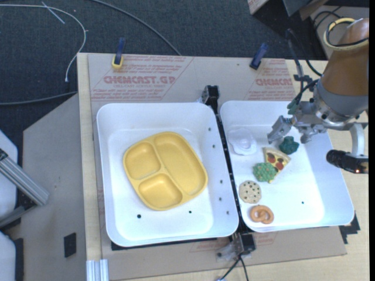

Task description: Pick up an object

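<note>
In the right bin (328, 212) lie several toy foods. A dark green piece (290, 146) sits near the bin's middle, with a pizza slice (276, 158) and a light green broccoli (266, 171) just below-left of it. A spotted cookie (250, 191) and an orange pretzel (262, 215) lie nearer the front edge. A clear plastic cup (241, 141) rests by the left wall. My gripper (291, 136) hangs just above the dark green piece, its two fingers spread to either side; nothing is held between them.
The left bin (111, 122) holds a yellow three-compartment plate (165, 170). A black clip (210, 93) sits at the back between the bins. The arm's orange band (345, 57) and cables stand over the right bin's back right corner.
</note>
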Tool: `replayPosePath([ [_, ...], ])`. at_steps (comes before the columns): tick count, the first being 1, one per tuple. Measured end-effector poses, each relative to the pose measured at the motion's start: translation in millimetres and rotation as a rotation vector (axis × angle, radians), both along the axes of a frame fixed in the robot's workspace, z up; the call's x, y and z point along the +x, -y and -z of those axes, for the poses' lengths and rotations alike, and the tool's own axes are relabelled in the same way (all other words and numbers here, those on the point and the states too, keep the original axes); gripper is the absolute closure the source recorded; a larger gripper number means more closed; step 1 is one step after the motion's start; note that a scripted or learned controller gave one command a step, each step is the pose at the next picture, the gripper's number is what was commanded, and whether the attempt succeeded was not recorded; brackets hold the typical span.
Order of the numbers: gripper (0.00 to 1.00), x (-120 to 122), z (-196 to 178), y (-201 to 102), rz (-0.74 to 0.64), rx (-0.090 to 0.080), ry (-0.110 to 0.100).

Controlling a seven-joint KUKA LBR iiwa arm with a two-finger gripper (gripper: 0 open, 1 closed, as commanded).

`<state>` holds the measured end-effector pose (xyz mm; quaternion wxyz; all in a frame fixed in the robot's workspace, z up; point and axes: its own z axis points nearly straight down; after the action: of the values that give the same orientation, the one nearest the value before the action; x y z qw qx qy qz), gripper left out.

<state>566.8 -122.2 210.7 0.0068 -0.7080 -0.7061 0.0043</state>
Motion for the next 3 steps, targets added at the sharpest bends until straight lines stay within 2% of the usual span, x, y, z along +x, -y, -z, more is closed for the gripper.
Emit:
replayPosePath([
  [1, 0.0, 2.9, -7.5, -0.3, -0.003, -0.002, 0.014],
  [2, 0.0, 1.7, 55.6, -0.2, -0.002, -0.001, 0.008],
  [3, 0.0, -3.4, 97.4, 1.9, -0.002, -0.002, 0.013],
])
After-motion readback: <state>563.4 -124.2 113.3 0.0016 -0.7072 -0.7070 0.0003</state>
